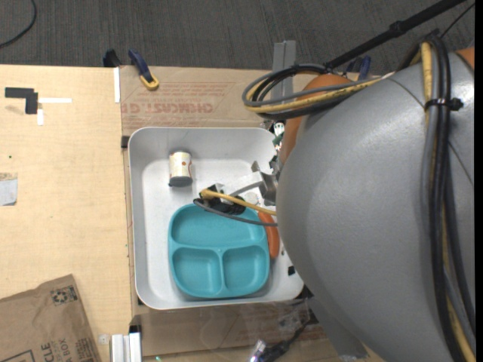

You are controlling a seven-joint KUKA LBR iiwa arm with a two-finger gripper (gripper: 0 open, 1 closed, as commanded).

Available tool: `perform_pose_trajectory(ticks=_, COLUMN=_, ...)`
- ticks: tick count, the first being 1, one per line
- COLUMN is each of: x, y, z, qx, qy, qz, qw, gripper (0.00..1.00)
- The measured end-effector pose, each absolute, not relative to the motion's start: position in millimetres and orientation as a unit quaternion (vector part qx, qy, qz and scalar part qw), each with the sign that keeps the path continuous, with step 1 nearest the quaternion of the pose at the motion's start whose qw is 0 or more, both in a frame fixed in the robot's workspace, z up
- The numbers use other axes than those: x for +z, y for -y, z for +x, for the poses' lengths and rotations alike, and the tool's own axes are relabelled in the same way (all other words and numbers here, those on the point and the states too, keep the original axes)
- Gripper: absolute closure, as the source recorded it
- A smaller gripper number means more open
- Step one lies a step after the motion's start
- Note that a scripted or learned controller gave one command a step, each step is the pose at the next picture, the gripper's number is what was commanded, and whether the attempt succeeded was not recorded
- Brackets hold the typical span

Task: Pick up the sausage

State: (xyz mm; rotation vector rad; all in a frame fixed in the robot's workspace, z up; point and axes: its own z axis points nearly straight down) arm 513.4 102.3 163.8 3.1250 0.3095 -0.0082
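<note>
Arm (385, 202): a big grey body that covers the right side of the white bin (139, 202).
Hand (266, 183): metal parts show at the arm's edge, just above the teal tray (219, 255); whether it is open or closed cannot be told, nor whether it has anything.
Sausage (272, 236): an orange-red piece touching the tray's right rim, partly hidden under the arm.
Teal tray: three compartments, in the bin's lower half.
Small cylinder (179, 168): white, above the tray's left corner.
Cables (226, 202): yellow and black, over the tray's top rim.
Surface (60, 202): light wood, left of the bin.
</note>
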Motion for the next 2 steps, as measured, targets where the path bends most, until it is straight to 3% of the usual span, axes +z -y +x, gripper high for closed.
perform_pose_trajectory(ticks=1, x=91.9, y=-112.2, z=477.4, qx=-0.0012, qy=-0.121, qz=0.993, qw=-0.002, gripper=0.0)
perform_pose_trajectory(ticks=2, x=88.4, y=-117.6, z=575.2, qx=-0.0162, qy=-0.107, qz=0.994, qw=-0.004, gripper=0.0)
